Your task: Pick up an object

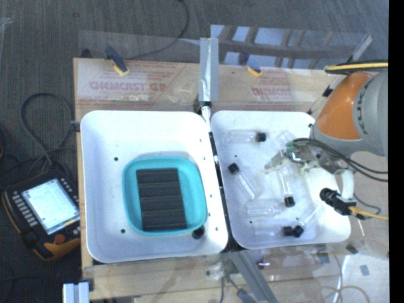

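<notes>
Bench (158, 84): plywood top over dark carpet, covered at the rear by a clear sheet with red lettering, held by clamps. Left bin (104, 137): shallow, white, holding a teal tray (132, 188) with a dark ribbed insert (161, 198) lying in it; one small black cap (197, 233) rests just beside the tray's lower right corner. Right bin (265, 120): shallow, white, touching the left bin along a central divider; contents are several clear plastic vials with black caps, scattered, among them one near the top (247, 136), one at left of centre (242, 182), one at the lower right (302, 225). Arm (353, 115): grey with orange band, entering from the right above the right bin. Gripper (291, 158): low over the right bin's upper middle, among the vials; whether it is apart or together cannot be told. Handheld control pendant (44, 210): on the floor at left, screen lit.
</notes>
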Robot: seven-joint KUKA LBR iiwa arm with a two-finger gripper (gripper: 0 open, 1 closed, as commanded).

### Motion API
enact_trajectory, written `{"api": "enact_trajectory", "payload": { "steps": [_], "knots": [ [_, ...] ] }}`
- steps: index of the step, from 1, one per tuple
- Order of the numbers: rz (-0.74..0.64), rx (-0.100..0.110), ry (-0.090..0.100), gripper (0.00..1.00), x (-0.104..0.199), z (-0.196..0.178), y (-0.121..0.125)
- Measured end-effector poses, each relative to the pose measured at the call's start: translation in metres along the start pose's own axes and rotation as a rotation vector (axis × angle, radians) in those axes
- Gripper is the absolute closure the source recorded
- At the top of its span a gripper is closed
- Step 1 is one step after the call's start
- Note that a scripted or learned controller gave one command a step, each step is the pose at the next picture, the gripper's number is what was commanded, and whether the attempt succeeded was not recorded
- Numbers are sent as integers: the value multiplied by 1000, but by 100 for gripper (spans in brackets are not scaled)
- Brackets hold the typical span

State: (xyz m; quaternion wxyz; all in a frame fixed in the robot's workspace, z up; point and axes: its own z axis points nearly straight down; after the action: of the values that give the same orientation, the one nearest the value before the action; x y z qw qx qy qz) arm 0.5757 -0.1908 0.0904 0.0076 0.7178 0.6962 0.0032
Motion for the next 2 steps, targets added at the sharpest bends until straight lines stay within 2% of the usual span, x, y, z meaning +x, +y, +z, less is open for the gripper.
{"api": "enact_trajectory", "payload": {
  "steps": [1, 2],
  "knots": [
    [-17, 0, 1, 0, -14, -2, -47],
    [-3, 1, 5, 0, -13, 1, 36]
  ]
}}
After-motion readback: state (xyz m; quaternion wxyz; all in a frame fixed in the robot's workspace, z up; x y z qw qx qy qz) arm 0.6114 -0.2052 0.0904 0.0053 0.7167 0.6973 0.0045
